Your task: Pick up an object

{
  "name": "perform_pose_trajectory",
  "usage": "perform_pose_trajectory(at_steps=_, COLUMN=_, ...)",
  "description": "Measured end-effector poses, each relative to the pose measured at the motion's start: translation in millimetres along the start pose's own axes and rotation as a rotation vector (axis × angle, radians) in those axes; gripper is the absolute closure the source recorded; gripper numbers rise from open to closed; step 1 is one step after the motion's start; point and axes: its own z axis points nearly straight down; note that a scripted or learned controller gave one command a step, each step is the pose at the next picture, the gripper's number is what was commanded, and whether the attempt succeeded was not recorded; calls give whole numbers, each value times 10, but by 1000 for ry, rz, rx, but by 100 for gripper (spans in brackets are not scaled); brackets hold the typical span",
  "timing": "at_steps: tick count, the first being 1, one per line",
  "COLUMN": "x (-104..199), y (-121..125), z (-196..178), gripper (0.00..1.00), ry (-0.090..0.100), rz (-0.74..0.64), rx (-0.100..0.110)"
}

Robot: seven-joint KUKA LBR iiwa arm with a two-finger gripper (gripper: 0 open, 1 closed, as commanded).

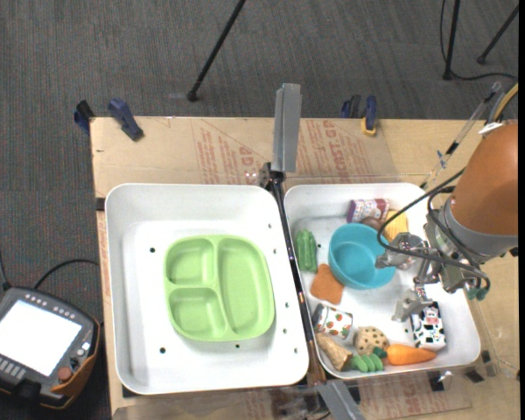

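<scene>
camera view | tool (417, 303) is seen low in the right bin (319, 201), just above the cow-patterned carton (427, 327); its opening cannot be told | nothing is seen lifted | pick judged not yet done; grasp and lift remain

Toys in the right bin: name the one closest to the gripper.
The black-and-white cow-patterned toy, just below the gripper near the right bin's right wall. The orange carrot, the cookie and the blue bowl all sit farther away.
</scene>
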Motion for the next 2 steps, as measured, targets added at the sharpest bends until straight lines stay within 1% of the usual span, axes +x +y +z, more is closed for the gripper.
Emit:
perform_pose_trajectory(at_steps=1, x=-764, y=48, z=1085, gripper=0, ry=-4, rz=102, rx=0)
perform_pose_trajectory(at_steps=2, x=-841, y=581, z=1084, gripper=0, ry=-2, rz=42, rx=-1)
